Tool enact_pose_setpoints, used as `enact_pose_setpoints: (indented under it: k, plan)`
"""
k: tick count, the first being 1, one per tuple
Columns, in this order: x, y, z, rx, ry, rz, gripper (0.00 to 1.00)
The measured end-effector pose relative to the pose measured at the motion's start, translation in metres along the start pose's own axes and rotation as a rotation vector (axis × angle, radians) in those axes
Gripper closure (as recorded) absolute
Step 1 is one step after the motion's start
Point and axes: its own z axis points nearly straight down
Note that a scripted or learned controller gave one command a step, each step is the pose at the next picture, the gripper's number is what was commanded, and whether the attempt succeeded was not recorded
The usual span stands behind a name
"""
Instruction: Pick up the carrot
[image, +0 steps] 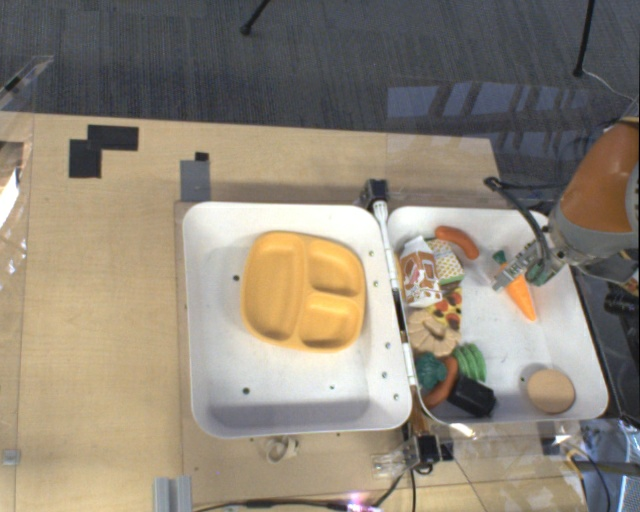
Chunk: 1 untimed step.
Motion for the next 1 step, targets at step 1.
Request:
enact_pose_setpoints:
  k: [1]
  plan:
    - [0.0308,0.0603,-0.0571,0.011,0.009,-0.056,1.0]
